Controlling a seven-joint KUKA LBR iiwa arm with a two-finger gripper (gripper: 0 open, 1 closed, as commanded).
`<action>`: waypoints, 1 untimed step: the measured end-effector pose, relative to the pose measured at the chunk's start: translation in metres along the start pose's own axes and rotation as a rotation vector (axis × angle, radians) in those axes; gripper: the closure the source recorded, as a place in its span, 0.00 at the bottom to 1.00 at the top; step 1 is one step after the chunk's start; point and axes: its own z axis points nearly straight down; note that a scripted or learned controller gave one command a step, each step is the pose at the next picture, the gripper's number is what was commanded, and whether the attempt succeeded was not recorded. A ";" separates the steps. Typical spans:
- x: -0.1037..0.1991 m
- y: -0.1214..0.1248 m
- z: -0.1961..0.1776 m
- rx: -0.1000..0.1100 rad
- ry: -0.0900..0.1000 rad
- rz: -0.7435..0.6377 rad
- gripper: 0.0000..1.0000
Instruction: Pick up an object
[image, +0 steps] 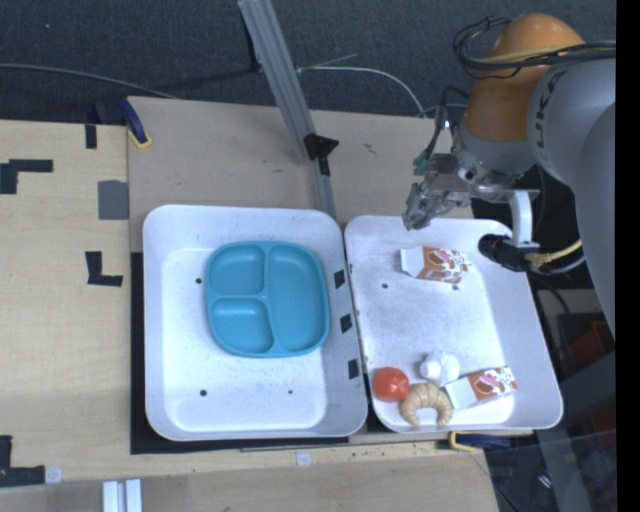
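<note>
From the camera view above the bench (60, 300), the arm comes in from the right and its jaws (420, 212) hang over the far edge of the right bin (520, 300); whether they are parted or clenched I cannot tell, and nothing shows between them. The closest thing to pick is the small carton (435, 263) — it lies just near-side and slightly right of the jaws, on the bin floor, its long axis running left to right. Well apart, at the bin's near end, sit a red ball (390, 383), a croissant (426, 402), a small white piece (438, 367) and a second carton (483, 385). The left bin (180, 400) holds a blue divided plate (267, 298).
</note>
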 end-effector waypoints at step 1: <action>0.049 -0.012 -0.007 0.000 0.000 0.000 1.00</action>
